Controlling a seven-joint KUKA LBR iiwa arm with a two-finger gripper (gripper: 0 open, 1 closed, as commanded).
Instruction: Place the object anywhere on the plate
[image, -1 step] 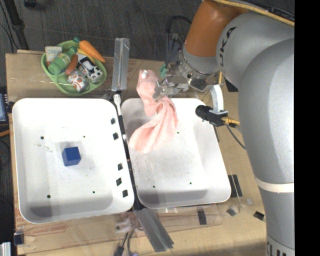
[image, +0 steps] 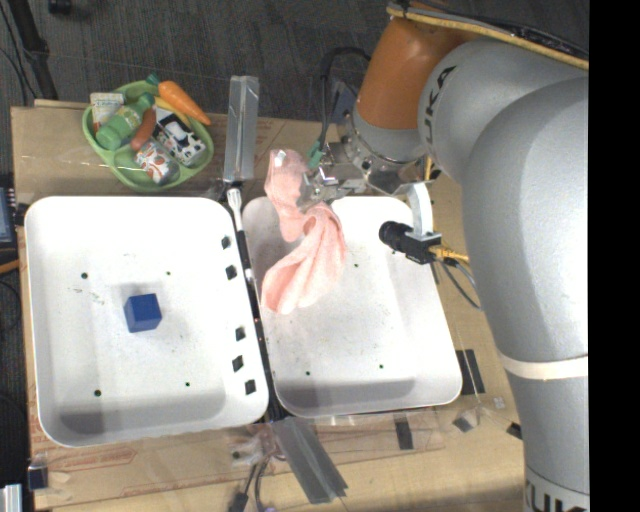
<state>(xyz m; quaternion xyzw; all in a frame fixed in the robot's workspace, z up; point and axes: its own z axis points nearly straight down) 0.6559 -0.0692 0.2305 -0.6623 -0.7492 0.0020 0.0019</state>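
Bins: two white bins (image: 60, 300), side by side.
Blue cube (image: 143, 312): one, in the left bin.
Pink cloth (image: 305, 250): one, hanging over the right bin's far end.
Gripper (image: 318, 188): closed on the cloth's top.
Green bowl (image: 108, 155): one, holding toy food, beyond the left bin.

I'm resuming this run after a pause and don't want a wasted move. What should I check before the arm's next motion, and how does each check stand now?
1. Pink cloth secured by the gripper: cannot tell; its upper end bunches at the gripper.
2. Cloth lifted free of the right bin: not ok; its lower end seems to rest on the bin floor.
3. Plate located: not ok; nothing here is plainly a plate. The green bowl already holds toy food.
4. Blue cube out of the way: ok; it sits in the left bin, apart from the cloth.
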